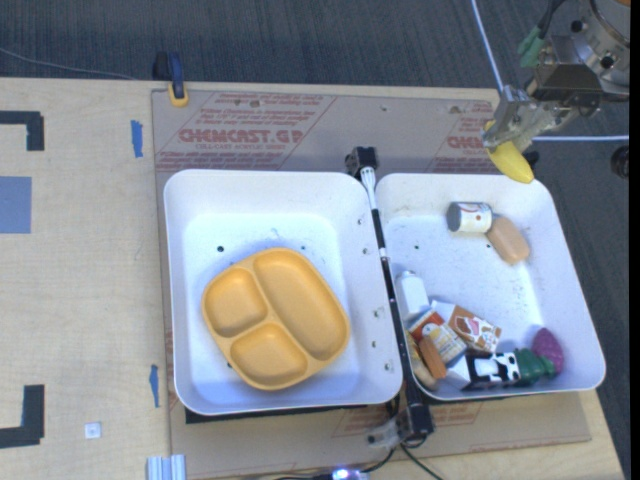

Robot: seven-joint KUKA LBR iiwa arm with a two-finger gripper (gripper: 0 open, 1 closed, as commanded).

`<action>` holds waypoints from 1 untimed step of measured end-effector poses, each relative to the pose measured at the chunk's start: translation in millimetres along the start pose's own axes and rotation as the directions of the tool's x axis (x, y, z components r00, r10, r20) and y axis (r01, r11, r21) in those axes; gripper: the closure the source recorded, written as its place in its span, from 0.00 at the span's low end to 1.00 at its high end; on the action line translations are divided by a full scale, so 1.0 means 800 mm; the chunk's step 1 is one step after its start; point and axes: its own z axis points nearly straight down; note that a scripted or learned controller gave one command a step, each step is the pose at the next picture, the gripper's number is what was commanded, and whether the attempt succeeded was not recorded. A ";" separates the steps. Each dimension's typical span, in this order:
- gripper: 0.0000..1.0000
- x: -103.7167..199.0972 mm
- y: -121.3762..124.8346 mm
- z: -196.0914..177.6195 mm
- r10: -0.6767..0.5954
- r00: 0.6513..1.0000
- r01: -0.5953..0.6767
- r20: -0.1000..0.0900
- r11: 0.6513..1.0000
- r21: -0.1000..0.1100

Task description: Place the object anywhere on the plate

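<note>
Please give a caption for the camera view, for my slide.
End effector holds a yellow object above the right bin; the plate waits.

Claw grips a yellow banana above the right bin

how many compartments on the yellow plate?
3. On the yellow plate in the left bin: a small one upper left, a long one along the right side, a small one at the bottom.

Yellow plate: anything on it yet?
No, the yellow plate lies bare in the left bin; the claw holds a yellow object.
</note>
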 end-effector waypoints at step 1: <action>1.00 -0.005 -0.009 -0.006 0.000 1.000 0.000 0.000 1.000 0.000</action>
